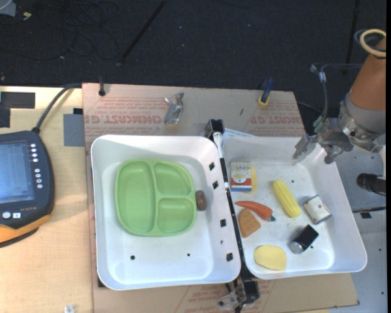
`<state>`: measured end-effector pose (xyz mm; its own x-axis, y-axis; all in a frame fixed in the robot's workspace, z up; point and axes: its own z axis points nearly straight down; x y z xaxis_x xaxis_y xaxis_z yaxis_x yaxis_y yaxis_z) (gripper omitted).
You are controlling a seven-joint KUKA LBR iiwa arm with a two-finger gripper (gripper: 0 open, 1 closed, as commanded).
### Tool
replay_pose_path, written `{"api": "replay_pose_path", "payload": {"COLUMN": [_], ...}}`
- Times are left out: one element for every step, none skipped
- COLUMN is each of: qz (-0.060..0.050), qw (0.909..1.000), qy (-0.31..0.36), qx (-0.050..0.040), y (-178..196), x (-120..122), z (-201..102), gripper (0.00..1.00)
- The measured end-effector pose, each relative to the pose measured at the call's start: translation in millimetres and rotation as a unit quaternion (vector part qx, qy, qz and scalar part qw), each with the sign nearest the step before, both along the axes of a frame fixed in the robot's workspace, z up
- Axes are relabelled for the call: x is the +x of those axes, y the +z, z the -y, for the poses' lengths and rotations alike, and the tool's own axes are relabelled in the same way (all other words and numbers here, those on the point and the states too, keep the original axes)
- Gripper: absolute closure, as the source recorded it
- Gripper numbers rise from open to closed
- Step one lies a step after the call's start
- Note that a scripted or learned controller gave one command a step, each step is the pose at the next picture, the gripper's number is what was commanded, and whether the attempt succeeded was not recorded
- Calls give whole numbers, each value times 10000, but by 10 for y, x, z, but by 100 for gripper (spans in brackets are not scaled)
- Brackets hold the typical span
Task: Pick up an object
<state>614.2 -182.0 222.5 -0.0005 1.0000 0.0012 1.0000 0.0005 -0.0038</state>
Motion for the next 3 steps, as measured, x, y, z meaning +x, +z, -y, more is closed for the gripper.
{"api": "replay_pose_path", "payload": {"qz": [19,-9,45], "qw": [10000,10000,10000], "qy": [0,-18,39], "qx": [-7,4,6], "y": [-1222,-1152,-201], "x": [-202,-216,-149], "z": [20,29,-822], "gripper": [0,100,100]}}
